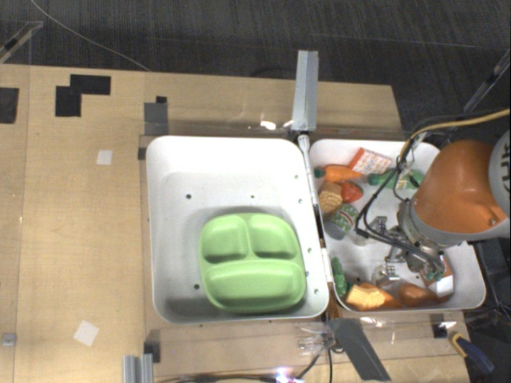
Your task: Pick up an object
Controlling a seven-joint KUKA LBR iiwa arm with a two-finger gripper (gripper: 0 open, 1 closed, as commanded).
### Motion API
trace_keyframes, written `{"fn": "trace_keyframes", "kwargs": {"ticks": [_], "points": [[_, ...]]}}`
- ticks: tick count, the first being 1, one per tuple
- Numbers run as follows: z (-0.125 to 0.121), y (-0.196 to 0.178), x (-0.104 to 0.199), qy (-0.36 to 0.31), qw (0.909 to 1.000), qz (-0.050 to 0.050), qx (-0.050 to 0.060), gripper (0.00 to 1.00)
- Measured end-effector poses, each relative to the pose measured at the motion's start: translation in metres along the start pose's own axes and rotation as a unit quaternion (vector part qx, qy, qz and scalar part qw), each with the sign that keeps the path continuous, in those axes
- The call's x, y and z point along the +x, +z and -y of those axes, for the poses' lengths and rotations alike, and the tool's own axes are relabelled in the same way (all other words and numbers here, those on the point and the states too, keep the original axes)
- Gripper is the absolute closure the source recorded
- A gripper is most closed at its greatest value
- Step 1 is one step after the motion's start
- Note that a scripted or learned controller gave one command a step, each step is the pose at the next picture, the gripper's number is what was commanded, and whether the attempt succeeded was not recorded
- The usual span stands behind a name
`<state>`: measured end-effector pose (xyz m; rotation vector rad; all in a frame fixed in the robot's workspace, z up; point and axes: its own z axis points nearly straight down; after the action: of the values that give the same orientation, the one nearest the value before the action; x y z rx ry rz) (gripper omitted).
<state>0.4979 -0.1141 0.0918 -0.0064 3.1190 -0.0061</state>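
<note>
A: What sits on the light wooden desk (72,238)?

B: Two shallow white bins. The left white bin (172,214) holds a green sectioned plastic tray (251,262). The right white bin (471,290), toward the desk's right edge, holds small toy foods.

A: And the tool (399,266)?

B: Low in the right bin, above an orange bread-like piece (367,297) at the near rim. I cannot tell whether it's open or closed.
</note>
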Motion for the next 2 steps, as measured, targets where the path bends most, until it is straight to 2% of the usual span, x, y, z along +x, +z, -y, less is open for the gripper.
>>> {"fn": "trace_keyframes", "kwargs": {"ticks": [1,2], "points": [[0.046,0.005,-0.121,0.180,0.9836,-0.010,0.000,0.00],[-0.021,0.004,-0.113,0.189,0.9820,-0.003,0.001,0.00]]}}
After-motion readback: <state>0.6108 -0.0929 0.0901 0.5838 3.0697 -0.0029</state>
